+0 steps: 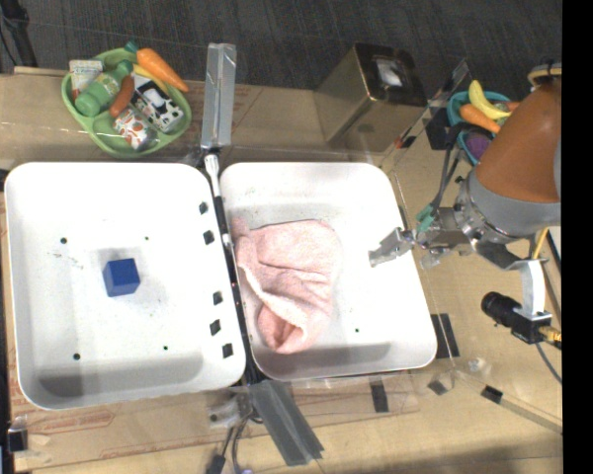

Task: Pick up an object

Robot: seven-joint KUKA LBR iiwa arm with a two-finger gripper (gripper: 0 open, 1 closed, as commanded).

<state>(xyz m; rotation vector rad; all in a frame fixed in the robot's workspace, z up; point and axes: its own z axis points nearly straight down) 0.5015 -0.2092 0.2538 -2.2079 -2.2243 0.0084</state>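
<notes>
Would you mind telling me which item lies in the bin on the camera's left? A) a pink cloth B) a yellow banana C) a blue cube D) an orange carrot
C: the blue cube sits alone on the floor of the left bin, while the pink cloth lies in the right bin.

Arm in from the right, orange band up top, wrist bent low. Claw points left, nothing visible between its fingers.
</notes>
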